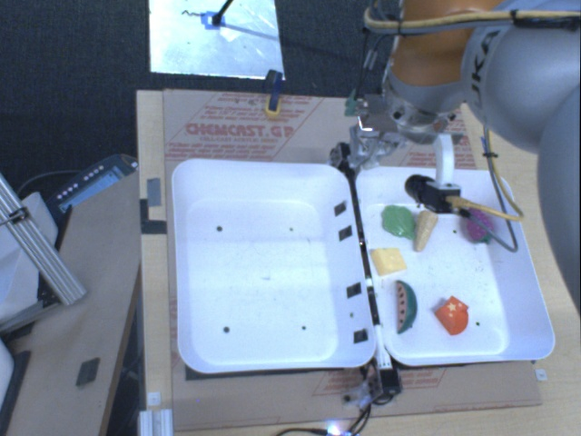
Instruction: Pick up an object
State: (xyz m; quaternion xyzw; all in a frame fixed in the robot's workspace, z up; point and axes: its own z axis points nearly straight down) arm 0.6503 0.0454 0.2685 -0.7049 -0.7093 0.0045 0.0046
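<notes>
Currently the claw (365, 150) sits at the far edge of the bins, about over the seam where the two meet. The wrist hides its tips from this angle, so I cannot tell whether it's released or clenched. Nothing visible in it, so I'm counting no grasp.

Candidates, working outward, all lying in the right bin (537, 327):
- green piece (397, 220): closest to the claw, near the seam, just beside the cone
- cream cone (425, 231): tilted, wide end towards the bin's far side
- purple piece (477, 226): further right, partly behind the robot's own cable
- yellow slab (388, 261): flat, close to the seam, just below the green piece
- watermelon slice (405, 305): near the seam, towards the near rim
- red piece (452, 314): just beside the slice, well apart from the claw

The left bin (195, 243) is not in play. The tabletop (227, 125) beyond it is a printed card sheet.

Progress, my read: nothing picked yet. The whole task is ahead: choose a target, get over it, descend, close, lift clear.

The claw is at the rim rather than above any item, so it needs to move into the right bin first. The green piece is the shortest reach, but the cone beside it may get in the way. The red piece has more free space around it.
</notes>
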